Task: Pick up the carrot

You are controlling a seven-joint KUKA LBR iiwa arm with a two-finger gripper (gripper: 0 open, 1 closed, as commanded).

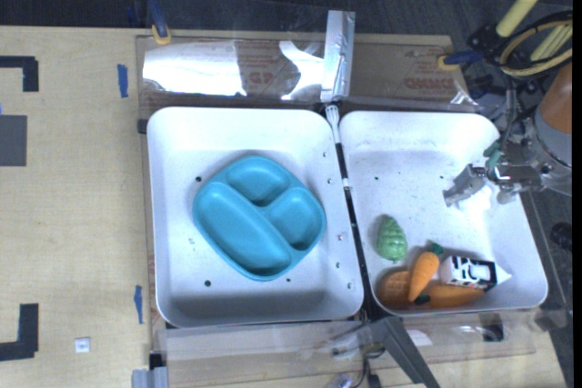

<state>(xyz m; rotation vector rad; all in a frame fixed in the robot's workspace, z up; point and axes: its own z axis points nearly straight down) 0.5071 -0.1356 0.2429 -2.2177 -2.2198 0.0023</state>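
The carrot is orange with a small green top. It lies tilted in the front part of the right bin, leaning on a brownish round item and a long orange item. My gripper hangs over the right side of the same bin, behind the carrot and to its right, well apart from it. Its two fingers are spread open with nothing between them.
A green bumpy toy lies just left of the carrot, and a black-and-white small carton lies at its right. The left bin holds a blue divided plate. Yellow and black cables hang at the back right.
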